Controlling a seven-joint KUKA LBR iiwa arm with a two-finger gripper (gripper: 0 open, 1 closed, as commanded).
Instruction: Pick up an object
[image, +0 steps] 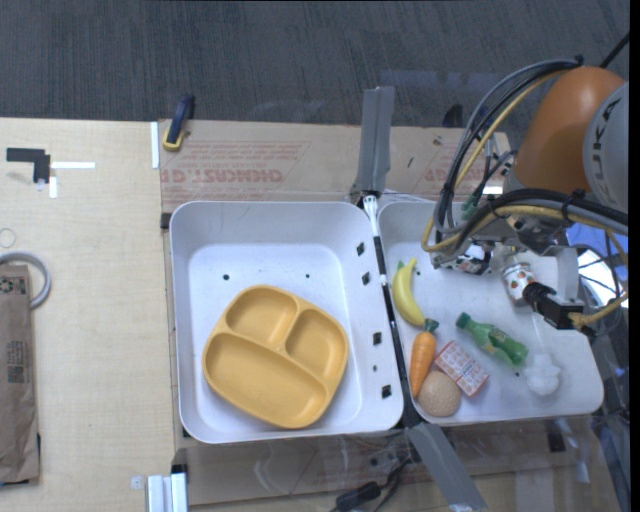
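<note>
1. You had the gripper (478, 258) over the right bin (585, 400), toward its twelve o'clock rim; cables hid it, so you could not tell its state.
2. The banana (404, 292) lay at about eight o'clock from it, near.
3. The carrot (422, 362) and the green bottle (492, 339) lay around six o'clock, farther off.
4. The yellow divided plate (275, 355) sat in the left bin (190, 300), toward nine o'clock, well apart.

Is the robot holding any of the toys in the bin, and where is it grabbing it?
It cannot be told. The gripper sits among cables at the top of the right bin; the banana, carrot and green bottle lie apart from it.
</note>
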